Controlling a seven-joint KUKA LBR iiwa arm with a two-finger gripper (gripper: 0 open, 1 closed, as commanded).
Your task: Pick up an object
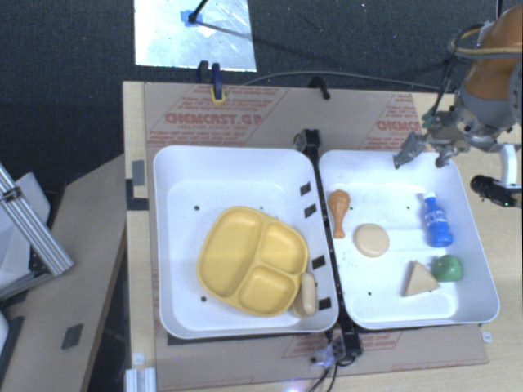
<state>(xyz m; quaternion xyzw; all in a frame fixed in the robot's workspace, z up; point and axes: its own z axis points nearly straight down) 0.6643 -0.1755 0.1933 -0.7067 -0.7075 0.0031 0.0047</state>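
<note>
While the gripper (425, 149) hangs over the far right corner of the right bin (384, 310), we see its two fingers spread apart with nothing between them. We count two white bins side by side on the worktop (90, 211).

Five things lie in the right bin. Nearest the gripper, one blue bottle (436, 220) lies flat by the right wall, its long axis running from far to near, its cap end toward the gripper. One brown drumstick (338, 210) lies near the wall shared by the bins, its long axis also far to near, thick end away from us, thin end toward us. One round tan disc (371, 240) sits between them, a little nearer to us. One tan wedge (419, 280) lies toward the near edge, with one green ball (447, 268) touching its right side.

In the left bin (176, 219) we count one yellow divided tray (252, 260) with three compartments, and one pale bread roll (306, 294) against its right near edge. Nothing lies over the bottle; the right wall stands just beside it.
</note>
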